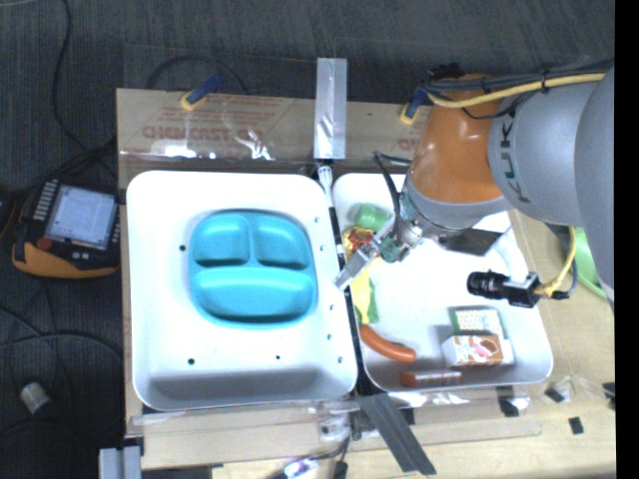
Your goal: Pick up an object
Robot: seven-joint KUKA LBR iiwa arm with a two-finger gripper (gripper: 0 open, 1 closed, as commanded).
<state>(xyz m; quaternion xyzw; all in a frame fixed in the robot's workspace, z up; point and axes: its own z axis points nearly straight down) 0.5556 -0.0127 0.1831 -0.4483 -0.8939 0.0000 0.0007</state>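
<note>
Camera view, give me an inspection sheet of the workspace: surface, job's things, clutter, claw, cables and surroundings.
Surface: bench bearing two white bins side by side, the left bin and the right bin.
Job's things: in the right bin, a green item, a yellow item, an orange sausage, a brown stick and a printed carton.
Clutter: blue divided plate in the left bin.
Grippers: claw low over the right bin's left side, just below the green item.
Cables: loose cables on the floor, upper left.
Surroundings: dark carpet; handheld unit left of the bench.
</note>
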